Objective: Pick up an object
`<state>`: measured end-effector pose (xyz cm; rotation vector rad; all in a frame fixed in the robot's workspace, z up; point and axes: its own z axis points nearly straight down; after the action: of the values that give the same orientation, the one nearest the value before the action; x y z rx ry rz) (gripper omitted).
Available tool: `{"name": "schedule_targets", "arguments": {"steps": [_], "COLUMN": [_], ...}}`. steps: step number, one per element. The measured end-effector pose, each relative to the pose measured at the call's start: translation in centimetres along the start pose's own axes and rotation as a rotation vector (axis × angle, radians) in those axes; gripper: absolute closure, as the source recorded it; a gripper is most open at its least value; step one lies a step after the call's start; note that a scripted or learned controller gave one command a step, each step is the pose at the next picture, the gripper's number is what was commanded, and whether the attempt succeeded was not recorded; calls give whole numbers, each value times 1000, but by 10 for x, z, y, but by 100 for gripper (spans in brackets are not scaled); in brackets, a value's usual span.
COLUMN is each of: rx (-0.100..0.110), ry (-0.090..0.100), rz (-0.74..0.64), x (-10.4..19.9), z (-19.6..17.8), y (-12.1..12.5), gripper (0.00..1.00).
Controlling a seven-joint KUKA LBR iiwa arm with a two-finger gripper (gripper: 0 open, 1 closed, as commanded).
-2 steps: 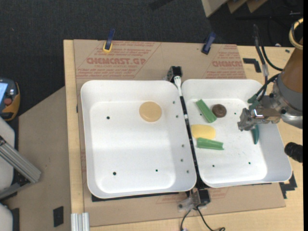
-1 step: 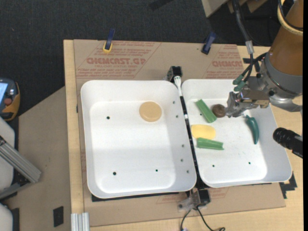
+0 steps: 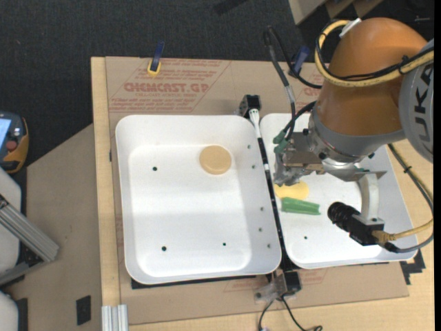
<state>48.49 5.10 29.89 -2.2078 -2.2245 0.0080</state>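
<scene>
The gripper (image 3: 288, 174) hangs low in the right bin (image 3: 344, 254) near its left wall, its opening impossible to judge. A yellow piece (image 3: 296, 190) and green block (image 3: 300, 206) lie just beneath; a tan disc (image 3: 216, 160) sits in the left bin (image 3: 179, 254).

arm (image 3: 365, 81) cut off at right edge, hiding much of right bin (image 3: 393, 247)
</scene>
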Motion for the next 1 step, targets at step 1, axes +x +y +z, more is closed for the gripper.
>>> {"name": "schedule_targets", "arguments": {"steps": [1], "rx": [-22], "ry": [2], "rz": [-1], "x": [79], "z": [-98], "y": [7], "gripper": [100]}}
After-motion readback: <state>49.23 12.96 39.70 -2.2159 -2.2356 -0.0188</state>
